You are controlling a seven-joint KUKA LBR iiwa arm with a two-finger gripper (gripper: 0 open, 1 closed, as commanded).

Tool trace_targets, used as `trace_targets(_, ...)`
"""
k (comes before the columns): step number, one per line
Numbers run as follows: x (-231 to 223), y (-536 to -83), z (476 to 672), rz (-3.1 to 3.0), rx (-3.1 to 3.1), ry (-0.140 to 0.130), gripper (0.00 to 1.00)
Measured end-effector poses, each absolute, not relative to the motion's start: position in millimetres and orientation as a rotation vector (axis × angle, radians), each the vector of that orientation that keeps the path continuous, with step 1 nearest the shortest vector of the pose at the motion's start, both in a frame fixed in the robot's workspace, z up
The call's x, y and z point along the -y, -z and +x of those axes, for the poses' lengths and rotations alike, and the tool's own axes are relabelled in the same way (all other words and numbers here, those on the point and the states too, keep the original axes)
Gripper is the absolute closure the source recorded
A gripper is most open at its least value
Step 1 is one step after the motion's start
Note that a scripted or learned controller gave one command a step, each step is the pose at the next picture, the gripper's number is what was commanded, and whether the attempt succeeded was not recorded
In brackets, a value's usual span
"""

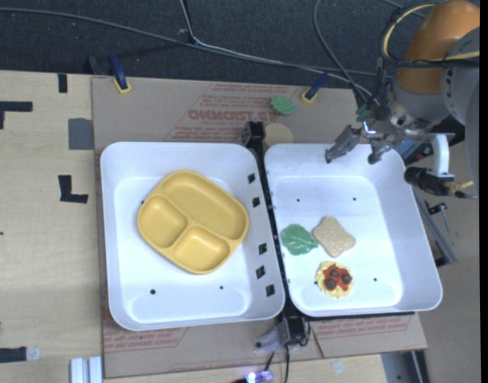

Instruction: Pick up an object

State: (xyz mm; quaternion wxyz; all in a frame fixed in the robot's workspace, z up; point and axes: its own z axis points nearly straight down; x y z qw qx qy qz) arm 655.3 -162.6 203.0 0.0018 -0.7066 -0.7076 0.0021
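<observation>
My gripper [357, 152] hangs over the far edge of the right bin [403, 238], open, with nothing between its two dark fingers. Three small food toys lie in the near half of that bin. A green leaf piece [298, 239] lies on the left. Beside it sits a tan bread slice [334, 235]. A yellow piece topped with red bits [334, 279] rests closest to the front. All three sit well below and apart from the gripper.
The left bin [124, 214] holds a yellow divided plate [193, 221]. Black clips [253, 134] join the two bins along the middle. A small green object [282, 104] lies on the cardboard behind the bins. Cables cross the dark background at the back.
</observation>
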Motion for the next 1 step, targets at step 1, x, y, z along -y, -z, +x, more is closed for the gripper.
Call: trace_targets(1,160.6,-145.0,644.7,-2.217,2.22,-0.008,0.0)
